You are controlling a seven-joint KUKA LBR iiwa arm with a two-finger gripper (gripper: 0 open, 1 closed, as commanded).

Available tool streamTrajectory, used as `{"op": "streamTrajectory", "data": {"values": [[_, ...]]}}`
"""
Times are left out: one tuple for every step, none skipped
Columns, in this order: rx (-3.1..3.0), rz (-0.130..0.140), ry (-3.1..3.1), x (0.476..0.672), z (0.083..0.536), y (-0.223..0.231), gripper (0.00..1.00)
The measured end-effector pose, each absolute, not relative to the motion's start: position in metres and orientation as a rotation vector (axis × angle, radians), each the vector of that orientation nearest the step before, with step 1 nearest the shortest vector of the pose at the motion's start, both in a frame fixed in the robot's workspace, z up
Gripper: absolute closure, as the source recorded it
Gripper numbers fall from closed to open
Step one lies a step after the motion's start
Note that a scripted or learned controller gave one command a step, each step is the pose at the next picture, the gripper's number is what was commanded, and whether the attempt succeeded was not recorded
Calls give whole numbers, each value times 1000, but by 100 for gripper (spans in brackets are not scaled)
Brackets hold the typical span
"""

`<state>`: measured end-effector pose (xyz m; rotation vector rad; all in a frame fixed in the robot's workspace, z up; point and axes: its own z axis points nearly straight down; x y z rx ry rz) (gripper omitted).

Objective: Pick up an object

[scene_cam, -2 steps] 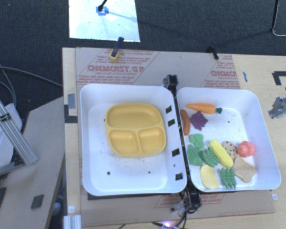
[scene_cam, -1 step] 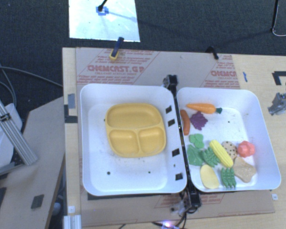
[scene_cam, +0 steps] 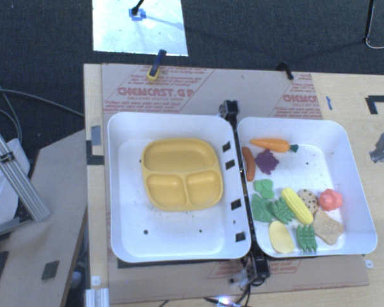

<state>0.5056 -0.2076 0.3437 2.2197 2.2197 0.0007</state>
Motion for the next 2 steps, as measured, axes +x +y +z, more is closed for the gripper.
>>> {"op": "streamTrajectory", "data": {"values": [[2212, 2, 2223, 539, 342, -207, 100], [2212, 4, 2223, 546, 366, -206, 100]]}}
